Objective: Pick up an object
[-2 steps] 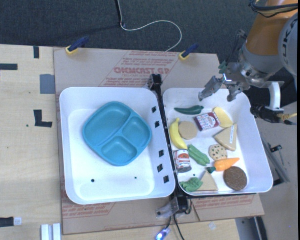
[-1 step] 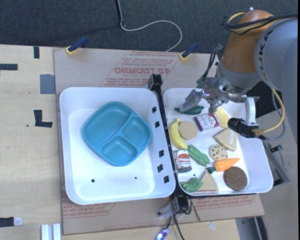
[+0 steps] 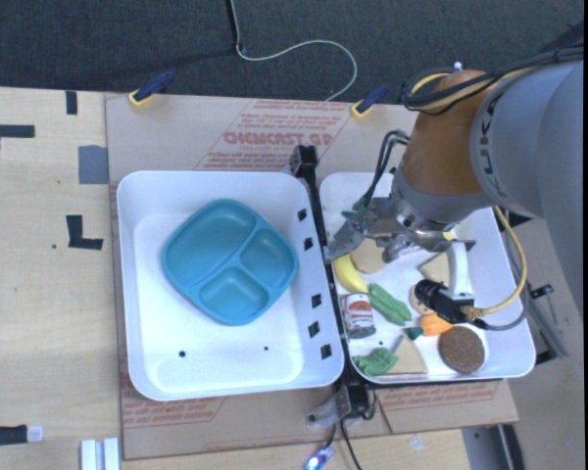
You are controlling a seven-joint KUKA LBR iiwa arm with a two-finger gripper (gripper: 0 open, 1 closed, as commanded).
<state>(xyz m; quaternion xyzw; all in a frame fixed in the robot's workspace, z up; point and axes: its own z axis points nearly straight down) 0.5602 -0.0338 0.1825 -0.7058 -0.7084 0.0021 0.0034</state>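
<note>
the camera view looks down on the desk [image 3: 39, 292], which carries two shallow white bins side by side. the arm [image 3: 490, 145], grey with an orange band above the wrist, reaches in from the right and hangs over the right bin [image 3: 514, 365]. its jaws [image 3: 372, 238] sit low over that bin's upper left part; whether they are released or clenched cannot be told, since the wrist and its cables cover much of them, and nothing can be seen between them.

the things to pick from all lie in the right bin. just below the jaws, a little to their left, is a yellow banana [image 3: 349, 273], close enough that touch or gap cannot be judged. below the banana stands a small can [image 3: 359, 314] with a red and white label. right of the can and below the jaws lies a green pod-like piece [image 3: 390, 303]. further down sits another green thing [image 3: 376, 362], and to the lower right of the jaws a brown round disc [image 3: 463, 349] with a small orange piece [image 3: 433, 325] beside it.

well to the left of the jaws, in the left bin [image 3: 137, 360], rests a blue divided plate [image 3: 230, 260].
</note>
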